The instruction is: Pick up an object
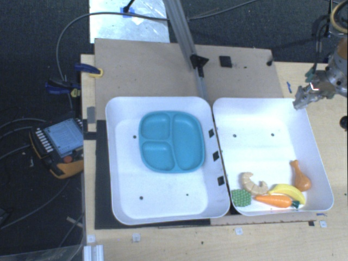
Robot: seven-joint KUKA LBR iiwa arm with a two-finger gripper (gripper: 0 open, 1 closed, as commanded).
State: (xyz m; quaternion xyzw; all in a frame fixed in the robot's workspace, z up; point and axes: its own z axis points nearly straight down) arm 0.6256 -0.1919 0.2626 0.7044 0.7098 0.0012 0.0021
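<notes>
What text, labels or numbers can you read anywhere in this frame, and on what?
None can be read.
Handheld device left of the bench: its screen and key rows are too blurred to read.
Blue divided plate, both white bins, toy food: no print seen.
Black tags between the bins: no marks seen.

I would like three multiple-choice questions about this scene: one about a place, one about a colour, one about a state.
1. Where does the blue plate lie?
A. left bin
B. right bin
C. bare bench

2. What colour is the carrot?
A. purple
B. orange
C. white

3. Where is the gripper?
A. pressed on the plate
B. down among the toy food
C. above the right bin's far right corner

Answers: 1 A, the plate sits inside the left bin. 2 B, it is orange beside the yellow banana. 3 C, it hangs over that corner, apart from the food.
</notes>
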